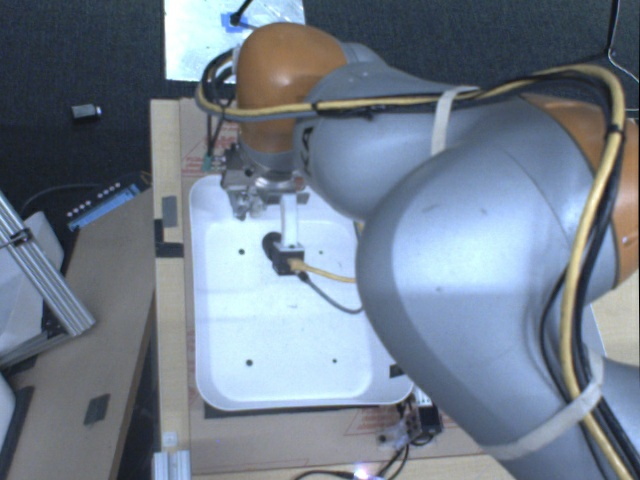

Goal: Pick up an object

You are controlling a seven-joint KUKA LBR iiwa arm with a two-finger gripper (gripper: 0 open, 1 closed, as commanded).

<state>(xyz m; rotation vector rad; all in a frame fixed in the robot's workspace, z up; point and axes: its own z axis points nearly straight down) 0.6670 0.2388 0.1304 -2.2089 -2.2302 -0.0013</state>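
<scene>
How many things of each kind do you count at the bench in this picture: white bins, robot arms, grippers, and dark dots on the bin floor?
White bin: 1
Robot arm: 1
Gripper: 1
Dark dots on the bin floor: 3 (the arm covers part of the floor, so more may lie under it)
Total: 6

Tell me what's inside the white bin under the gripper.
White bin: bare floor with small dark holes. Gripper hangs over its far end. The arm covers the right side.
</scene>
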